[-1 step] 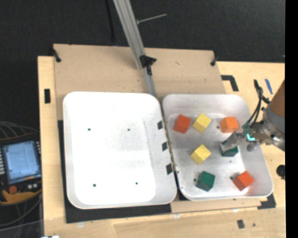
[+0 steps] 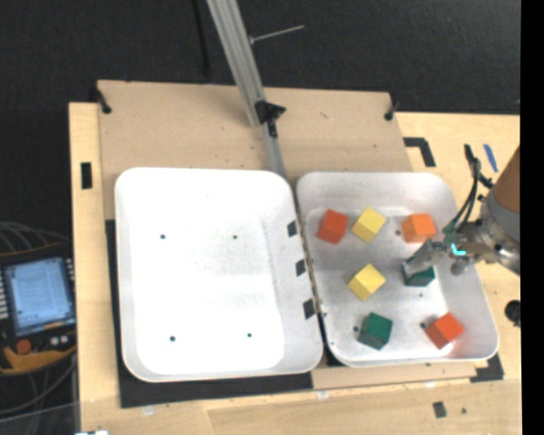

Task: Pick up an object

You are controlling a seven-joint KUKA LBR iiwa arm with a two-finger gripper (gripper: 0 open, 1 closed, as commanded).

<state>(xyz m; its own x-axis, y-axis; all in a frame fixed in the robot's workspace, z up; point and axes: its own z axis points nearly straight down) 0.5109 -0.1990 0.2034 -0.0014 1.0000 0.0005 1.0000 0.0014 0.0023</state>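
Arm enters from right edge of frame; gripper (image 2: 423,266) sits low over the right bin (image 2: 390,190), right of centre, on a dark green block (image 2: 421,276). Cannot tell how the claw is set: view too blurred there.

Right bin contents:
- orange-red cube (image 2: 332,227), upper left
- yellow cube (image 2: 369,224) just beside it
- orange cube (image 2: 419,227), upper right
- second yellow cube (image 2: 366,281), centre
- green cube (image 2: 375,330), lower middle
- red cube (image 2: 444,330), lower right

Left bin (image 2: 208,270) white.
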